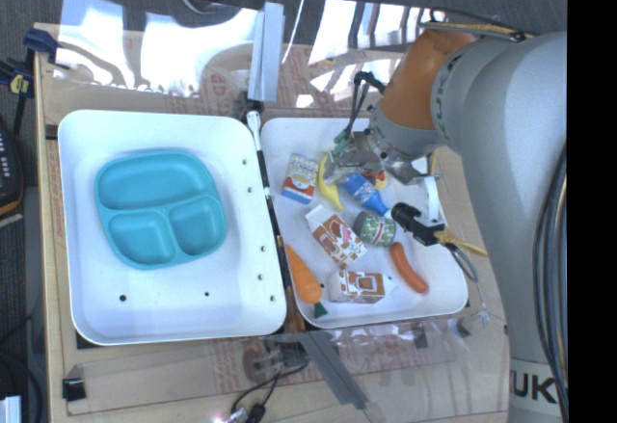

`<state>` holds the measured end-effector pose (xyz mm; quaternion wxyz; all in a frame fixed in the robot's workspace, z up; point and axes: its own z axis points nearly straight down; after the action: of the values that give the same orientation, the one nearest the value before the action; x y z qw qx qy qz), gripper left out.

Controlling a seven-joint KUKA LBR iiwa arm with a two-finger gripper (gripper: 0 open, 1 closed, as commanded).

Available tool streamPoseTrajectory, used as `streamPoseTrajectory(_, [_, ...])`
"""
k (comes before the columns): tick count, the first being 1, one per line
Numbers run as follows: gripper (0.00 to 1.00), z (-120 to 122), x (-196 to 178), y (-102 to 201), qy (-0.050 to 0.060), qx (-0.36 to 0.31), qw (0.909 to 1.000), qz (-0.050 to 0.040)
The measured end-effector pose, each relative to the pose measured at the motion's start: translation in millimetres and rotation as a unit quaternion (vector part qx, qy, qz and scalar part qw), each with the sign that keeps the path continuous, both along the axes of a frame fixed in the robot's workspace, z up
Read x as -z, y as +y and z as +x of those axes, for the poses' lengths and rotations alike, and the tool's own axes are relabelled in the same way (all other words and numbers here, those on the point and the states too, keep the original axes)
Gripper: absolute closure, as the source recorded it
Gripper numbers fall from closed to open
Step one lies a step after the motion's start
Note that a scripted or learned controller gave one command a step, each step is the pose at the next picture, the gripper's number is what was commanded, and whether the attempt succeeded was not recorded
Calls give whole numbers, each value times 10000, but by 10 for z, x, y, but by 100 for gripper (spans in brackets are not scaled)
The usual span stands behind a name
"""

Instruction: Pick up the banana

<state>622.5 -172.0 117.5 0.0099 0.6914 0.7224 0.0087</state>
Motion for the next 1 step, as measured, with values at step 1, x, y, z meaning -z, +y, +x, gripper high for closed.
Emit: streamPoseTrajectory(1, [0,0,1,2,1,-3,10000,1])
